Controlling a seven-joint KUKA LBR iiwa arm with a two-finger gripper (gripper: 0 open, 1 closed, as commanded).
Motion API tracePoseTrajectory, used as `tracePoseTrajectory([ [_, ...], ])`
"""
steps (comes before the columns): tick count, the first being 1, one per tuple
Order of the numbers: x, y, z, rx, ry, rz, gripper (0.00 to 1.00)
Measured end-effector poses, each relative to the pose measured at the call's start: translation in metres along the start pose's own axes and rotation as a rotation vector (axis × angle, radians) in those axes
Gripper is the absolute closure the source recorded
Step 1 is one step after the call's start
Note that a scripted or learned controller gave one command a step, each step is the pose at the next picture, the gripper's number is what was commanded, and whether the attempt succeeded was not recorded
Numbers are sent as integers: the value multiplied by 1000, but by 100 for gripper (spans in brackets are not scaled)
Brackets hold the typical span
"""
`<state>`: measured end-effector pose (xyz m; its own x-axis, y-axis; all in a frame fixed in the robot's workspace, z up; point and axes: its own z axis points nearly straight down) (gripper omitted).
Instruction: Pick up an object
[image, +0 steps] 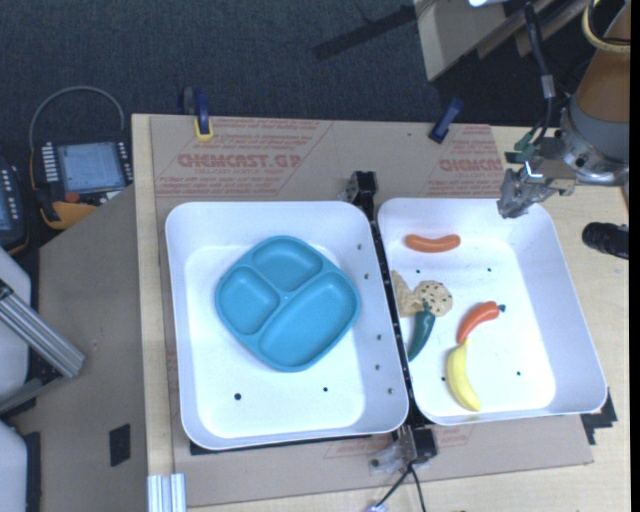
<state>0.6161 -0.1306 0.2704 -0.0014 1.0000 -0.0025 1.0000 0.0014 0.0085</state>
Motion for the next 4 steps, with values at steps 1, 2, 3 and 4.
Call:
tracePoseTrajectory([
  [1,42,-14,1,11,4,-2,100],
  [2,95,-40,18,13,5,-4,100],
  [3,145,-63,16,12,4,-4,100],
  [4,201,-80,36,13,5,-5,100],
])
